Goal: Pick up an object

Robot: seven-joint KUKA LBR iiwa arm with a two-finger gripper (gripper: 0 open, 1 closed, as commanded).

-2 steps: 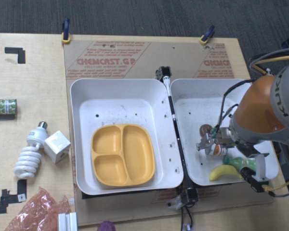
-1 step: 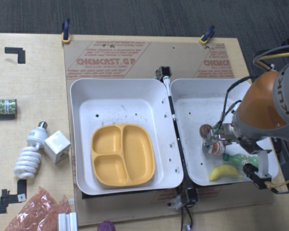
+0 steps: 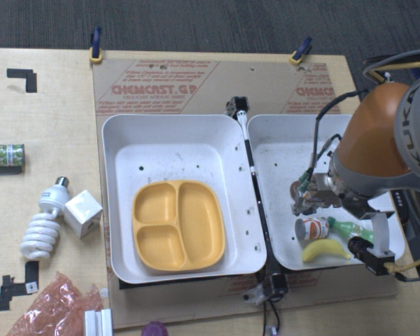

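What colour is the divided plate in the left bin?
Yellow-orange; the three-compartment plastic plate shows plainly in the camera view.

Your counter (image 3: 56, 124) is carrying a brown printed board (image 3: 161, 82), clamped at its far edge, with two white bins sitting on it: the left bin (image 3: 119, 145) and the right bin (image 3: 273, 138), touching. Left of the board, a green can (image 3: 8, 157), a spiral light bulb (image 3: 43, 219), a white cube (image 3: 83, 213) and a red mesh bag (image 3: 52, 305) are lying on bare wood.
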